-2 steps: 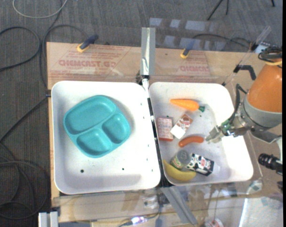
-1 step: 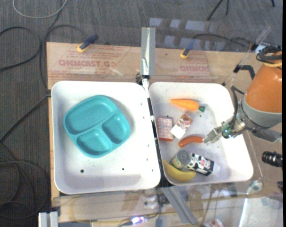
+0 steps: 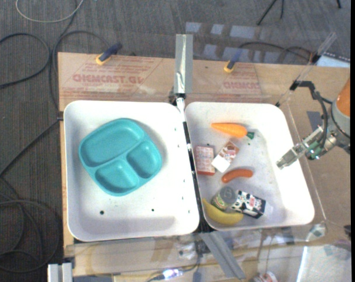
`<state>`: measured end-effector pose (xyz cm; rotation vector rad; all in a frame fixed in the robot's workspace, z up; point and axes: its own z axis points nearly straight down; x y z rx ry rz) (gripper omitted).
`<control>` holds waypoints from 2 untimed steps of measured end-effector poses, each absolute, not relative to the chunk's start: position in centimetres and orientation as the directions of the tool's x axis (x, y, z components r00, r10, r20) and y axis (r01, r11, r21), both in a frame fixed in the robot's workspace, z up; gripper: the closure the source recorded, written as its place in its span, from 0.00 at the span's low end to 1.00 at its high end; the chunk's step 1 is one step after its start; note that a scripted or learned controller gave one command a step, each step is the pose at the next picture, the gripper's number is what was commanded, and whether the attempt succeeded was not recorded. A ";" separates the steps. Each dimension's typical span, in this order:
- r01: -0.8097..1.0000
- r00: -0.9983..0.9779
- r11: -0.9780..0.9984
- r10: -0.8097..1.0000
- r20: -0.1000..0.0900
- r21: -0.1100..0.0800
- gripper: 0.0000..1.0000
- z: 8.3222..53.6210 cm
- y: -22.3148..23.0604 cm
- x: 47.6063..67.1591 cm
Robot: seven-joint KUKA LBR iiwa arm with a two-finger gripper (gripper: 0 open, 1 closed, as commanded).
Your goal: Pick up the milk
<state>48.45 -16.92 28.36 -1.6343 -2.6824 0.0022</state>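
Milk carton (image 3: 226,155), small and red-and-white, lies in the right bin (image 3: 283,122), just right of a red packet (image 3: 204,160) and above the sausage (image 3: 237,174). My gripper (image 3: 288,159) hangs at the bin's right edge, holding nothing; the carton sits to its left, long axis tilted diagonally.

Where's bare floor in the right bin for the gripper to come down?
Free: right bin floor along its right wall, from gripper down to the near corner, right of sausage and milk. Crowded: left half, carrot down to banana.
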 end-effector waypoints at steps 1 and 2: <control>0.887 -0.462 0.462 0.887 0.000 -0.003 1.00 23.3 -18.8 48.5; 0.994 -0.110 0.110 0.994 0.001 -0.005 1.00 24.7 -11.0 48.4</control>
